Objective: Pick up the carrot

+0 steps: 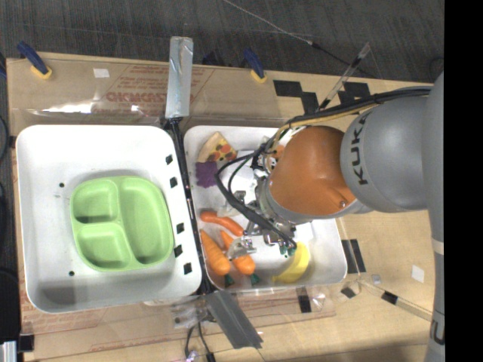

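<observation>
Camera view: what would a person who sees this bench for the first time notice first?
The big grey arm with its orange band covers much of the right bin, reaching in from the right. Below it, near that bin's front wall, lie several orange carrots beside a yellow banana, with the gripper low over them. The left bin holds a light green divided plate.

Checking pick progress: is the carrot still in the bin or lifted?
In the bin: the carrot lies on the right bin's floor, beside the gripper.
</observation>
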Robot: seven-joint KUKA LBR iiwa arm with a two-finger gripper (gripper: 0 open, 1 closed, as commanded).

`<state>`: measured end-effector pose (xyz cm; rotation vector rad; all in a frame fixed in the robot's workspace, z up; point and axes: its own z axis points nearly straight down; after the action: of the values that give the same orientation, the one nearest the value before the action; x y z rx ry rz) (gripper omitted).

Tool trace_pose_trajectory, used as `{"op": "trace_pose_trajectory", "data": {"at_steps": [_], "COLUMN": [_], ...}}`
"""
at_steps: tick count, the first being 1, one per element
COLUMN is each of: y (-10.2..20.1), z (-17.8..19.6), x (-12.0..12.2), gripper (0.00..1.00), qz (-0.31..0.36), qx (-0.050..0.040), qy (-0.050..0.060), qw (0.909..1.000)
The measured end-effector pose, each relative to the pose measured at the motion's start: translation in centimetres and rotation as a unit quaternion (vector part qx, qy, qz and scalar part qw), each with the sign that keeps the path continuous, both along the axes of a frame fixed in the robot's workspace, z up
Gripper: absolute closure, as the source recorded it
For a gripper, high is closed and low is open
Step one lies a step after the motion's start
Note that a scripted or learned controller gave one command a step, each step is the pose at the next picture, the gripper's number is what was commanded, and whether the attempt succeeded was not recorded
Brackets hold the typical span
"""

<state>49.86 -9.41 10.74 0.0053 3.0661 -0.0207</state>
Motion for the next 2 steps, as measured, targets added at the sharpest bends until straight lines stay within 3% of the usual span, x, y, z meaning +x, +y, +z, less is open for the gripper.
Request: {"op": "trace_pose_trajectory", "data": {"at_steps": [1, 2], "y": [0.3, 0.0], "z": [-1.3, -1.3], "x": [-1.5, -0.1], "gripper": [0.0, 0.0], "qz": [0.111, 0.229], "qx": [0.0005, -0.0057], "qy": [0.032, 0.035], "qw": [0.9933, 0.9727]}}
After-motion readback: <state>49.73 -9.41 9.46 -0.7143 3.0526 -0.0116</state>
